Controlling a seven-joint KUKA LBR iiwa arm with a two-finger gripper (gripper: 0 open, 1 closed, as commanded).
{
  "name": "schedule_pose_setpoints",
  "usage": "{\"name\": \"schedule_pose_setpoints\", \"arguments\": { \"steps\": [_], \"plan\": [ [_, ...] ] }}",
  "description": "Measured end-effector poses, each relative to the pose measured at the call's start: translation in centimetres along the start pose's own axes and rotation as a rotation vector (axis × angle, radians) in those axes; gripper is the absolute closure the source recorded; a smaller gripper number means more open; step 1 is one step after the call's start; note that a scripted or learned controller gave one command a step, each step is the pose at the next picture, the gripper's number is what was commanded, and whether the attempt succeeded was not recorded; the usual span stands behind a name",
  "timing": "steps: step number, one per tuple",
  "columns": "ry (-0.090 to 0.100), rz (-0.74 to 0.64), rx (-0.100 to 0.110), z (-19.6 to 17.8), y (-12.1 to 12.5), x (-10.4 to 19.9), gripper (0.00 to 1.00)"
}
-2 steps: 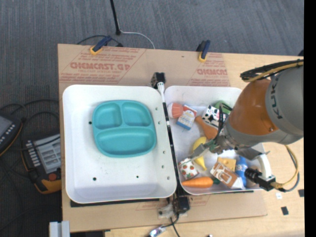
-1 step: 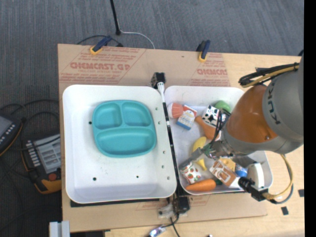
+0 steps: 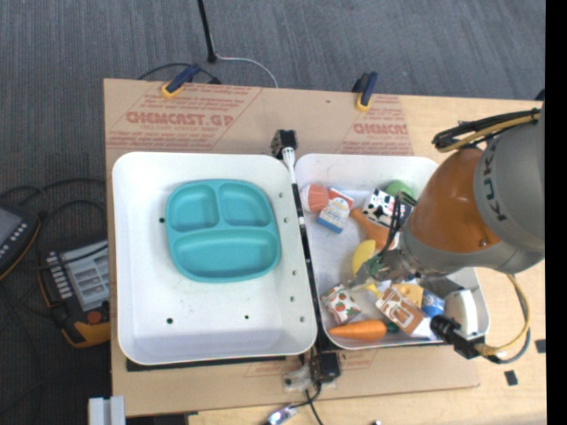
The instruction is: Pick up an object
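My gripper (image 3: 383,269) hangs low over the middle of the right bin (image 3: 310,237), among the toy food. Right beside it to the left lies a yellow banana-like piece (image 3: 364,257). Below it lie a brown-and-white carton (image 3: 399,309), a small red-and-white carton (image 3: 341,304) and an orange carrot (image 3: 359,330). Farther back are a blue-and-white carton (image 3: 335,212), an orange piece (image 3: 371,224), a cow-patterned item (image 3: 383,204) and a green item (image 3: 400,188). The wrist hides part of the bin's right side.
The left bin (image 3: 142,308) holds a teal divided plate (image 3: 223,229). A blue item (image 3: 432,305) lies near the right bin's front right corner. Clamps (image 3: 364,90) sit at the bench's far edge.
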State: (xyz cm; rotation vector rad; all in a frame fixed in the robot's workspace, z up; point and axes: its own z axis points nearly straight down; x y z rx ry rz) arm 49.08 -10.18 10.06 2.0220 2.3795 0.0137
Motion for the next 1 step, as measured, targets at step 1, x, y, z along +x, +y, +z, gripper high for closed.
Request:
{"name": "schedule_pose_setpoints", "arguments": {
  "steps": [1],
  "plan": [
    [0.008,-0.068,0.016,-8.24,12.31,1.56,1.0]
  ]
}}
